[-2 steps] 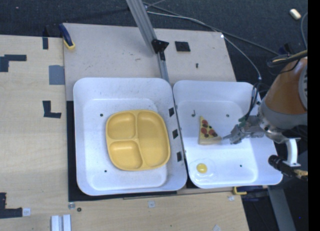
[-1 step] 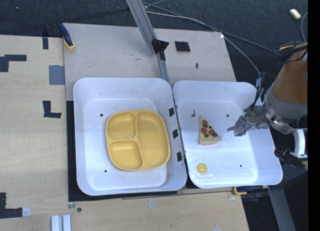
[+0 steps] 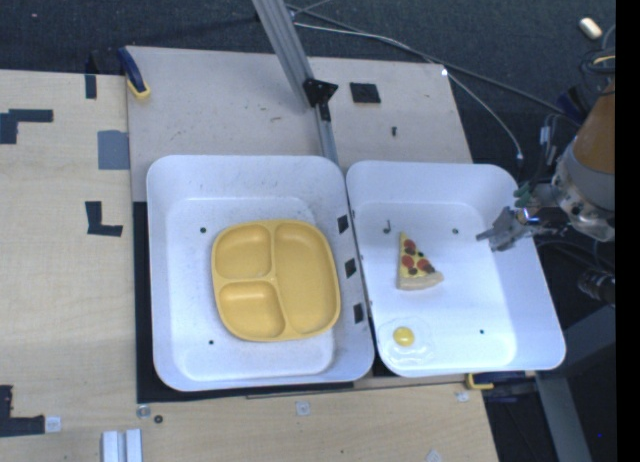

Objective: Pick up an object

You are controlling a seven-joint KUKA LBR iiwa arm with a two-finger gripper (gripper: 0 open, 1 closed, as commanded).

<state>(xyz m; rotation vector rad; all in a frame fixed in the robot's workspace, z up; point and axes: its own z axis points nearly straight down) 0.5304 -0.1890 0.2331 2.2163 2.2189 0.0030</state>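
Note:
A toy pizza slice (image 3: 415,264) lies in the middle of the right white bin (image 3: 500,190). A toy fried egg (image 3: 405,338) with a yellow yolk rests near that bin's front edge. My gripper (image 3: 505,229) hangs over the right side of the right bin, to the right of the pizza slice and apart from it. Nothing shows between its fingers, and they are too small and dark to read. The arm comes in from the right edge.
The left white bin (image 3: 180,250) holds a yellow divided plate (image 3: 275,279). A metal pole (image 3: 290,40) slants down from the top to the gap between the bins. Cables run across the dark floor at the top right.

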